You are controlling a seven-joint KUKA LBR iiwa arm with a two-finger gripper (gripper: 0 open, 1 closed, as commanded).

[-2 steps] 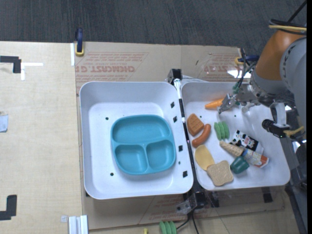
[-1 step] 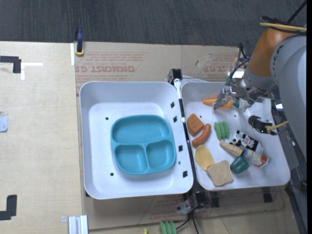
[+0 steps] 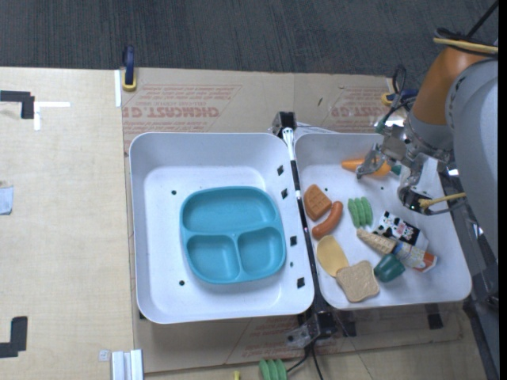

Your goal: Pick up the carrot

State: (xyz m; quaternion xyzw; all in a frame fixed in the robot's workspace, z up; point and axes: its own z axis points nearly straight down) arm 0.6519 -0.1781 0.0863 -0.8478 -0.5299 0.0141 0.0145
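Dark grey carpet [image 3: 238,14] runs across the far side. A pale wooden tabletop [image 3: 59,212] spreads out well to the left of the end effector [image 3: 379,163], with brown cardboard [image 3: 206,105] laid over it. Light is even, with soft shadows.

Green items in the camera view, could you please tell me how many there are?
3: the pea pods in the right bin beside the sausage, a dark green piece near that bin's front edge, and another green item on the bench below the bins. Others may be hidden.
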